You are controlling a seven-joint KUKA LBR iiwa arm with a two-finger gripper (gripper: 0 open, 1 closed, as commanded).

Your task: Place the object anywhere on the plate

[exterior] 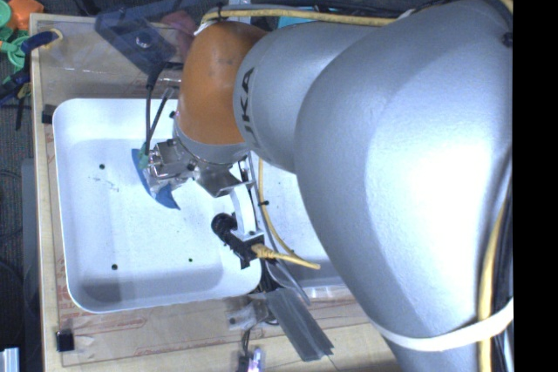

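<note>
Step in hand: the arm (pixel 384 152) reaches from the right of the frame down into the left bin (pixel 87 213), with the gripper (pixel 161 174) low over the bin's upper middle. This reads as a grasp or a lift of the object, not yet a carry to any plate.

Object: a small blue thing (pixel 166 194) shows as slivers at the left of and just under the gripper, touching or nearly touching the bin floor. What it is cannot be told; most of it is hidden by the wrist.

End effector: whether it is spread or pressed together cannot be told, since the wrist covers it from above. Whether the blue thing is gripped is likewise unclear.

Plate: none can be made out; the arm's grey bulk covers the right half of the frame, where the second bin would lie.

Next move calls for: probably a straight rise first, to prove the hold, then a carry rightward over the wall between the bins.

Edges: the left bin's rim runs along the left and lower sides, well apart from the gripper; its upper rim is near.

Open room: the bin floor to the left of and below the gripper is bare white with a few dark dots. A cable (pixel 261 253) hangs near the lower rim and could snag.
</note>
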